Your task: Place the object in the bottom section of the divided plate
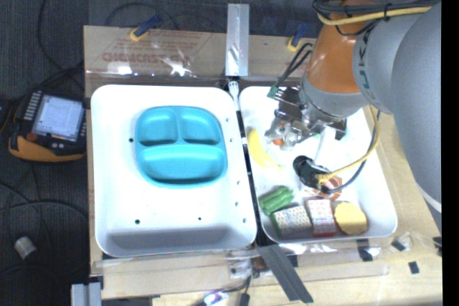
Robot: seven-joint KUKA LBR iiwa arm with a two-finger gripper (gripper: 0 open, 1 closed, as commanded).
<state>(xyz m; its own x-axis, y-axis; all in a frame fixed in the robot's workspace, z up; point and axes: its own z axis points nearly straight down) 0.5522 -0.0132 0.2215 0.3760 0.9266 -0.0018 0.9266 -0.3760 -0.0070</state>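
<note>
Presently, camera view, itemised by position from the gripper:

1. Gripper (285, 134): on the grey arm with the orange band, low over the upper middle of the right bin (380, 206). Whether it is open or closed cannot be told from this angle.
2. Banana (258, 148): yellow, lying lengthwise just beside the gripper on the view's left and slightly below it, close to the bin wall that borders the other bin. Whether it touches the gripper cannot be told.
3. Green item (276, 198): below the gripper, past the banana's lower end, near the bin's lower left corner.
4. Patterned box (292, 221): further below the gripper, against the bin's lower wall, touching the green item.
5. Red-and-white box (320, 216): below and a little right of the gripper, next to the patterned box.
6. Yellow block (350, 218): below and well right of the gripper, last in the row along the lower wall.
7. Divided plate (179, 163): blue, well apart from the gripper on the view's left, centred in the left bin (107, 211); two small sections at the top, one wide section at the bottom.
</note>
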